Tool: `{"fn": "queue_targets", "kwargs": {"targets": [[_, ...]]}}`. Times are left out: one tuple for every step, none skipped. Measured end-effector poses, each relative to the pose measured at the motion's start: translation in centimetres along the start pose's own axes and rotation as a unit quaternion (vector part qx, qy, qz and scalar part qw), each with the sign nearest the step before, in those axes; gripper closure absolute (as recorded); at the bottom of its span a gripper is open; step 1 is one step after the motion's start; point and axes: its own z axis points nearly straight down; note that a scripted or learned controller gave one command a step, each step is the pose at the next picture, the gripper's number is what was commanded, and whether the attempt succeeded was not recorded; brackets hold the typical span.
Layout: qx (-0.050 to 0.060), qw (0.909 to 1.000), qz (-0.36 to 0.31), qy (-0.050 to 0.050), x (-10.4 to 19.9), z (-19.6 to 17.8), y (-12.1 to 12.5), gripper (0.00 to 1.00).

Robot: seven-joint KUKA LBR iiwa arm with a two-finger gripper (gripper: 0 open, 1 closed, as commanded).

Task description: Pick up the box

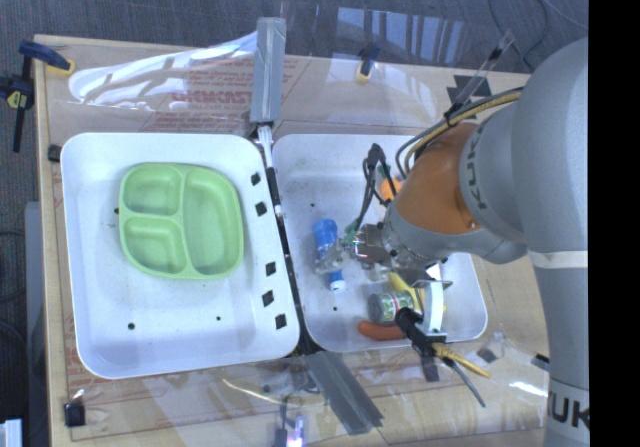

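I cannot tell which thing is the box, but it is likely in the right bin. The gripper hangs low beside a blue bottle — open or closed, I cannot tell. This looks like the reaching step — next it must find the box and grab it

Left bin: you have a divided plate in it, toward the rear left. Right bin: a bottle lies near the left wall, with the gripper just beside it on the right. In front of the gripper, near the bin's front wall, lies a sausage-shaped piece.
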Motion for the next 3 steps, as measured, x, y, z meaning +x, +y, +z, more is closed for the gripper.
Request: {"fn": "queue_targets", "kwargs": {"targets": [[0.0, 1.0, -0.002, 0.0, 0.0, -0.9, 0.0, 1.0], [0.0, 1.0, -0.002, -0.001, 0.0, -1.0, 0.0, 0.0], [-0.002, 0.9942, -0.107, 0.0, -0.6, -0.1, 7.4, 0.0]]}}
